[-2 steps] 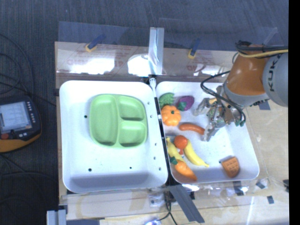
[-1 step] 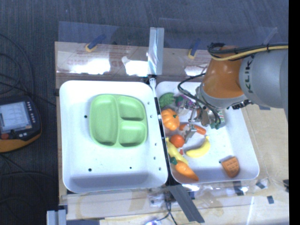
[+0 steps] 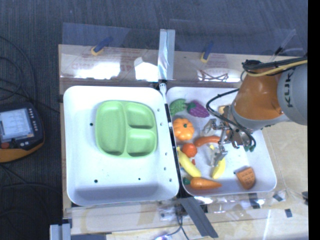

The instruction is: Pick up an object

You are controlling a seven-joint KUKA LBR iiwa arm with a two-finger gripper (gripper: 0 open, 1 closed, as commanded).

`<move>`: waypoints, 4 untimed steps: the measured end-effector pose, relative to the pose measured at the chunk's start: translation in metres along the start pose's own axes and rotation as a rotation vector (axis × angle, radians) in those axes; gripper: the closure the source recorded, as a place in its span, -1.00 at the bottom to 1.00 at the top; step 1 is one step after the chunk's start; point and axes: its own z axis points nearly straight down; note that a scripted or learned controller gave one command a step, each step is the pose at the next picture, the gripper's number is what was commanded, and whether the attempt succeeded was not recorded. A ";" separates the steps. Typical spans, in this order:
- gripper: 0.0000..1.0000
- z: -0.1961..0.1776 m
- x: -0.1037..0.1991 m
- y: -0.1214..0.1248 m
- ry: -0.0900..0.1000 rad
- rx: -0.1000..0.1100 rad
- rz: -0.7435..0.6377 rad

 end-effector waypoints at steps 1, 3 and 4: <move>-1.00 -0.001 0.030 -0.007 -0.004 0.001 -0.129; -1.00 0.002 -0.072 0.017 0.003 -0.002 0.111; -1.00 0.000 -0.011 0.021 0.001 -0.002 0.242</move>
